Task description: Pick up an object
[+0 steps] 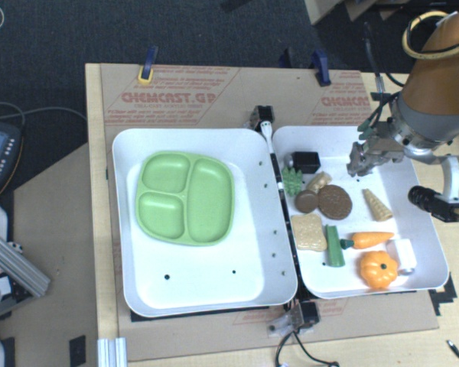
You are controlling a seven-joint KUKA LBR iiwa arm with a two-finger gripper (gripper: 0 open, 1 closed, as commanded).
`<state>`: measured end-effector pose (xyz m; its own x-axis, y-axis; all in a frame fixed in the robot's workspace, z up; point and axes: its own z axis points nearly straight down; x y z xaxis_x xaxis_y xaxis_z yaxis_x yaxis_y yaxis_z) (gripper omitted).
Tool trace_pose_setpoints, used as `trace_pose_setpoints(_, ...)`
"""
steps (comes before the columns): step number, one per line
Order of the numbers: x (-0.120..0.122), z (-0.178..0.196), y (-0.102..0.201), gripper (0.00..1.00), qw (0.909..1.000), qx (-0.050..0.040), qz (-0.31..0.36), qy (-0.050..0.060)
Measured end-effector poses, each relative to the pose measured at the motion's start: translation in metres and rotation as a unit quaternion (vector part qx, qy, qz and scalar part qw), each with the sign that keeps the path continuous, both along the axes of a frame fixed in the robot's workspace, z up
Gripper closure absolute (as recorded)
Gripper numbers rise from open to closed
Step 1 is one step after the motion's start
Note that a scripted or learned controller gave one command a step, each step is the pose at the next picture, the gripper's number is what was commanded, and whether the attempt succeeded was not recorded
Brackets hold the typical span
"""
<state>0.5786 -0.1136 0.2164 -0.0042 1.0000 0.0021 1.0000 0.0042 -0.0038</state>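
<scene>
We find the grey two-finger gripper [361, 161] over the upper part of the right white bin [432, 239], fingers pointing down; we cannot tell how far the jaws stand apart, and we see nothing between them. Below it in that bin lie a brown round cookie [334, 202], a tan cone [378, 204], a small black block [305, 161], a green leafy piece [292, 180], a beige cracker slab [309, 232], an orange carrot [369, 240], a dark green stick [333, 248] and an orange pumpkin [378, 269]. The cookie and cone lie nearest the gripper, apart from it. The left white bin [138, 281] holds a light green divided plate [187, 198].
</scene>
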Motion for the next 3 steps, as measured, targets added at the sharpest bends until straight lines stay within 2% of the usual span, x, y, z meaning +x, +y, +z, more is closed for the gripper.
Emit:
trace_pose_setpoints(1, -0.024, 0.008, 0.04, 1.0, 1.0, 0.0004, 0.0, 0.0)
trace_pose_setpoints(3, -0.073, -0.005, 0.127, 1.0, 1.0, 0.0003, 0.0, 0.0)
